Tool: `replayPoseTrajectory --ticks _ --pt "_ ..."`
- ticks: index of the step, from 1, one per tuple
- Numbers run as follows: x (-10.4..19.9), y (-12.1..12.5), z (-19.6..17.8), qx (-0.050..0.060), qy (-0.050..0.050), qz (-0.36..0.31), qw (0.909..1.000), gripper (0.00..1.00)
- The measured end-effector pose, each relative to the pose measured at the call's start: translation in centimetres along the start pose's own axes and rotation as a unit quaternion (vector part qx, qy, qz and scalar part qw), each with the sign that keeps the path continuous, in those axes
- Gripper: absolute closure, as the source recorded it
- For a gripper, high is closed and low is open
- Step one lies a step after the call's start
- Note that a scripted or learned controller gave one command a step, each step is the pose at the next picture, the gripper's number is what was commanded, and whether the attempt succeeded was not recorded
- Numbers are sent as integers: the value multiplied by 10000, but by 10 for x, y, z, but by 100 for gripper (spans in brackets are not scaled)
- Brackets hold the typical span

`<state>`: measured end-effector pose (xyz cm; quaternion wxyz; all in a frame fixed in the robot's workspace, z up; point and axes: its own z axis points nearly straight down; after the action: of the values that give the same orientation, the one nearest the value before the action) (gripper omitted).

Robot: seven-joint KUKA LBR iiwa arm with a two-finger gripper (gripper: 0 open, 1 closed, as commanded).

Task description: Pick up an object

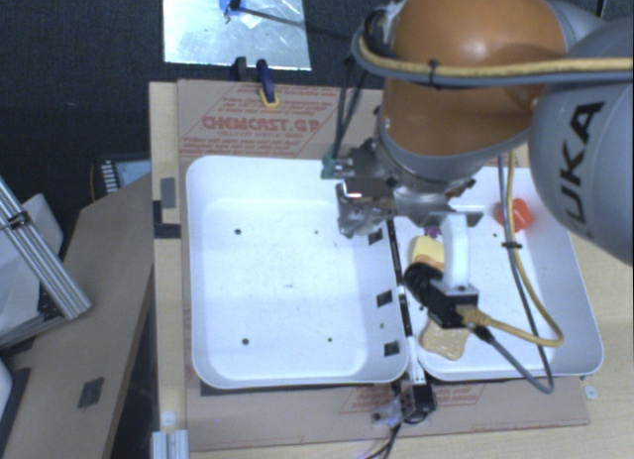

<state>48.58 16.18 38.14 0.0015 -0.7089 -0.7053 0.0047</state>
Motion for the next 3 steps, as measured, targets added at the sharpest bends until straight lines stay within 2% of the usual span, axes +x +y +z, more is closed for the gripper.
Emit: replayPoseTrajectory --ticks 1,2,3 --pt "12 0 -97 -101 47 -51 9999 100" --pt "40 46 -114 -75 32 -56 10000 100" --pt "74 -3 -157 -70 45 -71 9999 100"
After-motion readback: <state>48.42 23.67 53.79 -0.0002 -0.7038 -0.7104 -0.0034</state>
